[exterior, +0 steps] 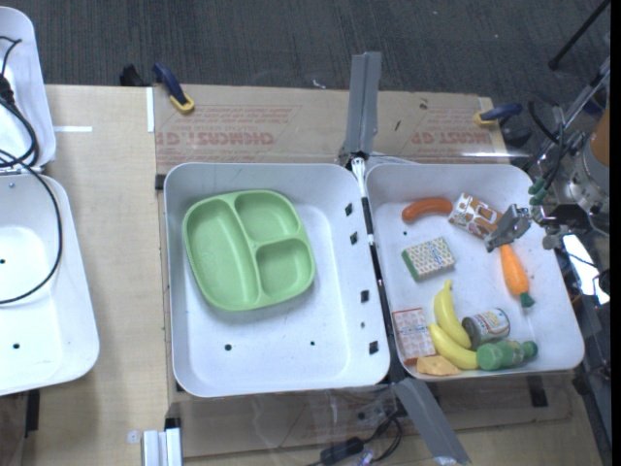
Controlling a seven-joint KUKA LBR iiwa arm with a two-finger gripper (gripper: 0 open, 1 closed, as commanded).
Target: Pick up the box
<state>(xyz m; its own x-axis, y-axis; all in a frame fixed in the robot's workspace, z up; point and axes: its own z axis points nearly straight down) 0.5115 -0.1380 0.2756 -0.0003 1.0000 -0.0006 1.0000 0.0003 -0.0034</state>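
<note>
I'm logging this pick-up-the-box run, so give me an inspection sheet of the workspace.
Surface: wooden bench bearing left bin and right bin.
Job's things: box lying in right bin, untouched.
Clutter: green divided plate in left bin; sausage, snack packet, carrot, bananas, can, card in right bin.
Grippers: gripper above the right bin beside the carrot.
Cables: black cable at left.
Surroundings: blue clamps; dark floor.

Even, diffuse overhead light, fairly bright; the two white bins (pixel 194 357) are near blown out, with soft glare along their rims. Shadows are faint and short. The dark floor at twelve o'clock is dim and grainy. Detail is soft throughout, blurrier toward three o'clock
</note>
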